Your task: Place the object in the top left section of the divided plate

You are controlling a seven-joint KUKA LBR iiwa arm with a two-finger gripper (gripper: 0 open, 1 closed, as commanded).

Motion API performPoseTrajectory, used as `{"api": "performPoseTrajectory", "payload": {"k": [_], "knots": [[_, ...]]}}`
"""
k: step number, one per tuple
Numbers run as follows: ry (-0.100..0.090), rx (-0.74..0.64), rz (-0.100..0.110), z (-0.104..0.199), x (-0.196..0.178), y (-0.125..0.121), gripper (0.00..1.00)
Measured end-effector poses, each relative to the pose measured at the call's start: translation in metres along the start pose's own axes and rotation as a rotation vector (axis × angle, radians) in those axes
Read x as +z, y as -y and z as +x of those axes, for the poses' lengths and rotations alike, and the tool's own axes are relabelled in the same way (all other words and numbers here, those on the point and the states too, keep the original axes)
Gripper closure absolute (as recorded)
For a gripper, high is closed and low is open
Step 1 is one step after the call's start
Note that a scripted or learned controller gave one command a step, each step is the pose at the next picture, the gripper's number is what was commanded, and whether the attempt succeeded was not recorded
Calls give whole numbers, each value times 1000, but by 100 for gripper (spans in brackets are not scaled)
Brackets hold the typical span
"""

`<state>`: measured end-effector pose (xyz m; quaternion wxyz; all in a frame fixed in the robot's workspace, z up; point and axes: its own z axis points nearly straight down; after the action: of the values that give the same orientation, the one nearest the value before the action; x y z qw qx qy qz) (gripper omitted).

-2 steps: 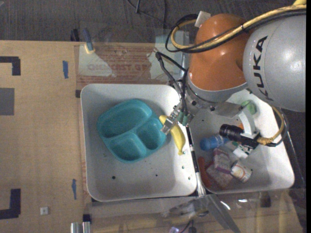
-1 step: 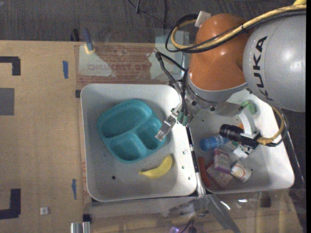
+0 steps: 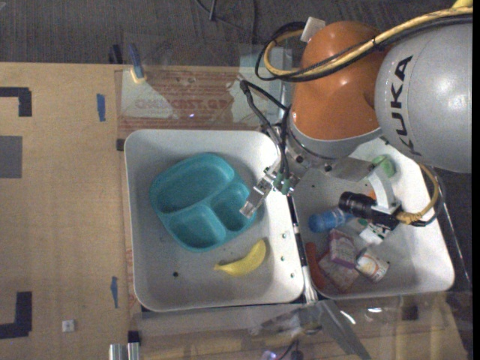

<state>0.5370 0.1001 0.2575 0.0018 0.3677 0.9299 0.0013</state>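
Observation:
A teal divided plate (image 3: 196, 201) lies in the left white bin (image 3: 142, 231), with one large section at its upper left and two smaller ones lower and to the right. My gripper (image 3: 252, 203) hangs over the plate's right edge, above the small right section. Nothing can be seen held in it. A yellow banana (image 3: 244, 259) lies on the bin floor just below the plate, apart from the gripper.
The right bin (image 3: 431, 265) holds a blue object (image 3: 326, 220), a crinkled pink and white packet (image 3: 339, 257), a small can (image 3: 371, 265), a red thing (image 3: 315, 274) at its left wall and a green item (image 3: 386, 165). The arm covers much of that bin.

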Motion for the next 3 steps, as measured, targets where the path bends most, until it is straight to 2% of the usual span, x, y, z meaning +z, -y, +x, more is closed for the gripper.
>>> {"api": "performPoseTrajectory", "payload": {"k": [1, 2, 3], "knots": [[0, 114, 1, 73, -65, 6, 0], [2, 112, -2, 73, -75, 4, 100], [-2, 201, 4, 18, 60, 65, 100]]}}
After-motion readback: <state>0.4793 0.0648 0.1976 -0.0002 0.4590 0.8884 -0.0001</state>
